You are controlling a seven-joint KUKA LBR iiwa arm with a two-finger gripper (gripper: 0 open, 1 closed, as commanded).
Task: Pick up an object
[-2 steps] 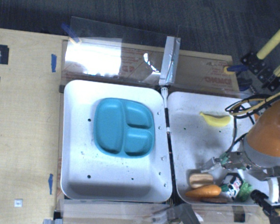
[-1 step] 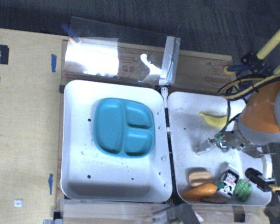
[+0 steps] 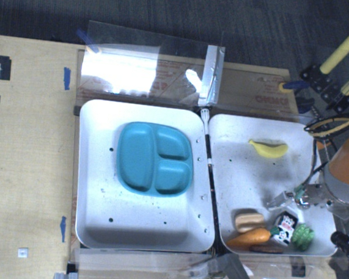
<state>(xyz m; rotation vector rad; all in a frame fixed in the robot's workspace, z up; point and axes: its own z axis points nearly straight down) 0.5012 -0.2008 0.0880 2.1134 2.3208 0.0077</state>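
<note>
While reaching from the right, gripper (image 3: 286,200) hangs above right bin (image 3: 233,172).

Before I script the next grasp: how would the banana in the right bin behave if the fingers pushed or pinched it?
The banana is curved and lies alone on the smooth floor of the right bin, so a push would probably spin or slide it. Its rounded, glossy skin may slip from a pinch at the tips. It looks like a light toy, probably stiff.

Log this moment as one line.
gripper: over right bin, above items | banana: far side | carrot: near edge | blue tray: left bin
</note>
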